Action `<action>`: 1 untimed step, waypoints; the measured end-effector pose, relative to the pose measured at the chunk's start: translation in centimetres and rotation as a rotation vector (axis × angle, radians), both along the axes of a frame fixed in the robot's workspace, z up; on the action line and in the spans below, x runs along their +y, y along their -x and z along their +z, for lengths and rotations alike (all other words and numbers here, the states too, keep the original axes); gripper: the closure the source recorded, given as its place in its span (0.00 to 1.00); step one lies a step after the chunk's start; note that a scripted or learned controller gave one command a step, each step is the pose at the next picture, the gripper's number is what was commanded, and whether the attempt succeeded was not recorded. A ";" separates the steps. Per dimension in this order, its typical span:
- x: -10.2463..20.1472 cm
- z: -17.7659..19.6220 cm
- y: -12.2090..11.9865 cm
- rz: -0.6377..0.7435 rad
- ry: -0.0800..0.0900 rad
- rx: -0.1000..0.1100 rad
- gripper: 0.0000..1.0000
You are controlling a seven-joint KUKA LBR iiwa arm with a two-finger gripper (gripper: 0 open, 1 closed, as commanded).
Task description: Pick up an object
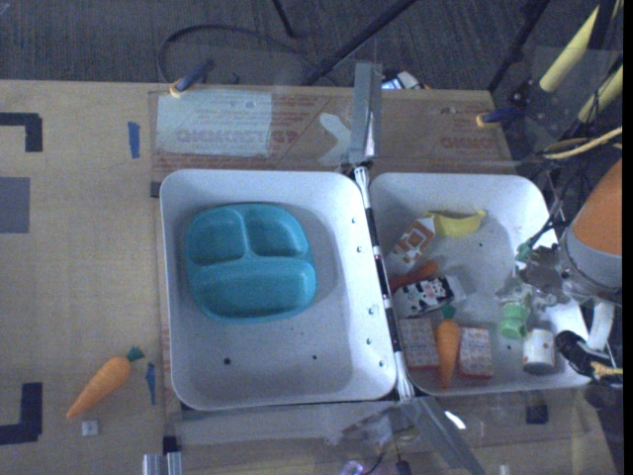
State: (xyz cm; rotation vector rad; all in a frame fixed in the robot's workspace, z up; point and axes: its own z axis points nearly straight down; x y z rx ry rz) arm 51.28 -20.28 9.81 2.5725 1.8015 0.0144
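Grey arm cut off at right edge, gripper (529, 290) blurred over shallow white right bin (495, 188), near small green object (512, 321), grip state unclear.

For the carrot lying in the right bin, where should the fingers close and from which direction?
Grip the carrot across its thick orange upper body, just below the green top, coming straight down from above. It lies flat, lengthwise toward the bin's near wall, tapering to a thin tip. Small cartons flank it closely, so the fingers probably need to close across its width, slipping into those narrow gaps.
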 end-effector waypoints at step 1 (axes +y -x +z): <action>0.1 -1.1 -1.9 0.063 0.007 0.003 1.00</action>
